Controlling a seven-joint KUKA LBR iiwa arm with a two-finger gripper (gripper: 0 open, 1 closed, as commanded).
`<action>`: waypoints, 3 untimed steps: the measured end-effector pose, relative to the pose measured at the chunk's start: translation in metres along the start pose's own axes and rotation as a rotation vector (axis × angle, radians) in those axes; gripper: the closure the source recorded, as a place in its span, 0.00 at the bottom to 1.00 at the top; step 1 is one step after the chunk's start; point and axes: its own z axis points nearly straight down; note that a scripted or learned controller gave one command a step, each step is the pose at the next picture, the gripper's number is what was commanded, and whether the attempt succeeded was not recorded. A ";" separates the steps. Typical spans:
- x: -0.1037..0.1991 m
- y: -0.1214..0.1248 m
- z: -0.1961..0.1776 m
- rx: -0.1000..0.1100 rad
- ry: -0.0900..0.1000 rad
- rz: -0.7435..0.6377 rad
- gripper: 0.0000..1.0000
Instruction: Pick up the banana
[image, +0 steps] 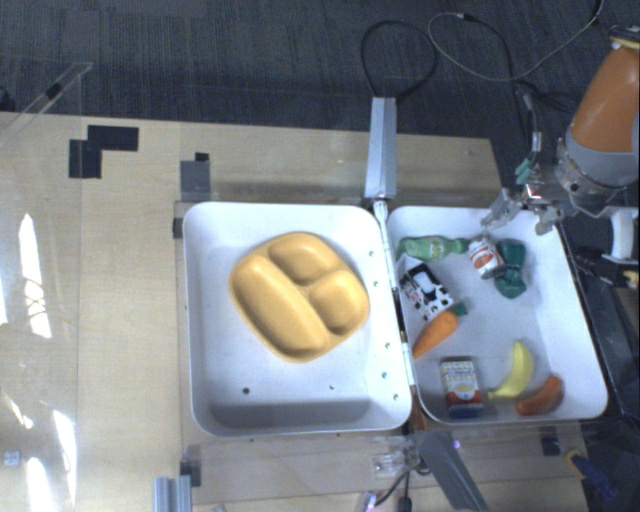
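Progress: nothing picked yet | banana (517, 369) lies near the front right corner of the right bin (590, 345), beside a juice carton (460, 386) | gripper (525, 205) hangs over that bin's far edge, fingers spread, holding nothing | left: reach, grasp, lift.

The arm (610, 95) enters from the far right, its orange band uppermost (grey wrist just below it). The gripper (522, 212) hangs at the far right corner, its 2 thin fingers (497, 214) splayed apart with nothing between them.
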 end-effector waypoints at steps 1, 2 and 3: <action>-0.048 -0.048 0.095 0.001 -0.001 -0.028 0.00; -0.046 -0.119 0.129 -0.004 0.002 0.024 0.00; -0.038 -0.153 0.128 -0.008 -0.002 0.018 0.00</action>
